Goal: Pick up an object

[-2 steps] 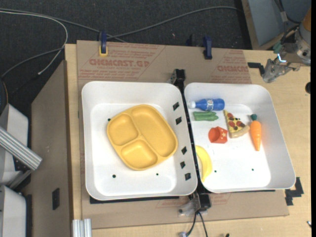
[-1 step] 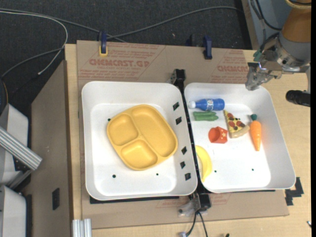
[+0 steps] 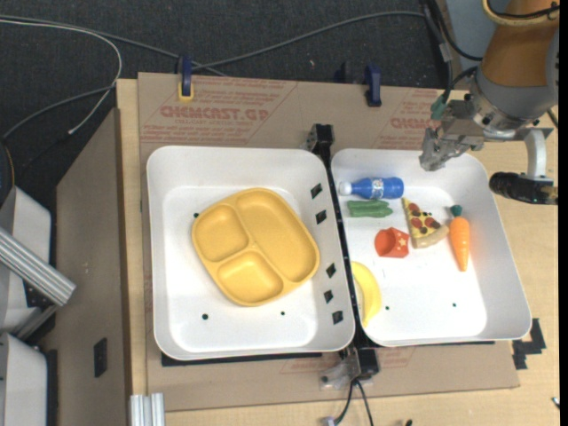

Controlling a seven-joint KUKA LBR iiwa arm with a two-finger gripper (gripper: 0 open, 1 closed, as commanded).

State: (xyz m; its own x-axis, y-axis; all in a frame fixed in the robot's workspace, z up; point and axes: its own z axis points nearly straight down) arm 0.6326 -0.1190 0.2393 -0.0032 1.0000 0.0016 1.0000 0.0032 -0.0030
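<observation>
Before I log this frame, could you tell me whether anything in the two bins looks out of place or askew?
Only the yellow banana-like piece: it sits against the right bin's left wall by the divider, apart from the other toys. The yellow tray lies turned at an angle in the left bin. Nothing looks spilled or damaged.

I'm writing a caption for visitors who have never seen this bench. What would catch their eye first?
Probably the yellow divided tray, lying alone in the left bin. Next, the bright toy food clustered in the right bin: a blue bottle, a carrot, a pizza slice. The gripper hangs over that bin's far edge.
</observation>
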